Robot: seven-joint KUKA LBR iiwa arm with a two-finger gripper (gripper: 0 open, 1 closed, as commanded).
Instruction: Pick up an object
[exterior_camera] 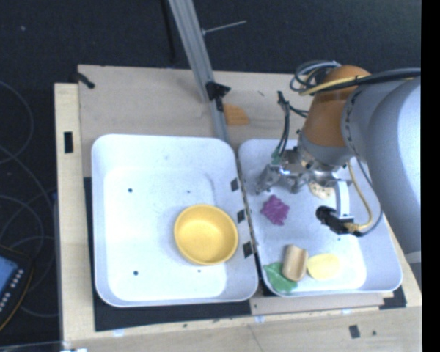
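Four objs in right bin [381,273] | gripper [279,176] low above purple obj [275,210], near not touching | fingers' state: can't tell | step: approach, pre-grasp | next: drop straight onto purple obj, then clench | tan cyl [294,262], yellow piece [323,267], green bit [277,277] at front.

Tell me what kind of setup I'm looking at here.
Probably a lab bench for robot grasping trials: two shallow white bins side by side, small test items like a yellow bowl, and loose cables on the dark floor.

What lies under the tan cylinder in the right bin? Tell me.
A green object pokes out from beneath the tan cylinder, at the right bin's near edge. The rest of the green piece is covered, so its shape stays unclear.
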